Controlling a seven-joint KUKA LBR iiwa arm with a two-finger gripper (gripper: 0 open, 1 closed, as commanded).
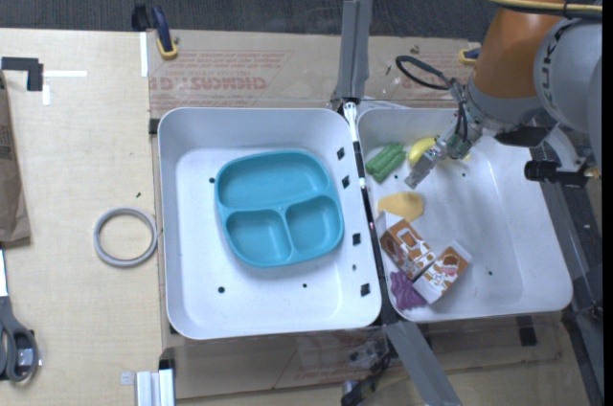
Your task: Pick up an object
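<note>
We are observing a counter (77,155) carrying two shallow white bins set side by side. The left bin (182,232) is holding a blue divided tray (279,207) with three compartments, lying flat near the bin's middle. The right bin (517,241) is holding the loose items.

The arm (532,59), grey with an orange band, is reaching in from the right and is hanging over the far left part of the right bin. Its end effector (428,161) is pointing down and to the left, and it is sitting just beside a yellow object (419,148) and near a green object (385,161). We are unable to say whether the end effector is touching either one, and we cannot tell whether it is open or closed at this size.

Nearer the camera, a pale yellow piece (400,203) is lying on the bin floor. Below it, a brown and white packet (423,262) is resting at a tilt, with a purple item (408,295) touching its lower edge.

On the counter left of the bins, we are noting a grey ring (125,236) lying flat, and scissors (17,349) at the lower left corner.
</note>
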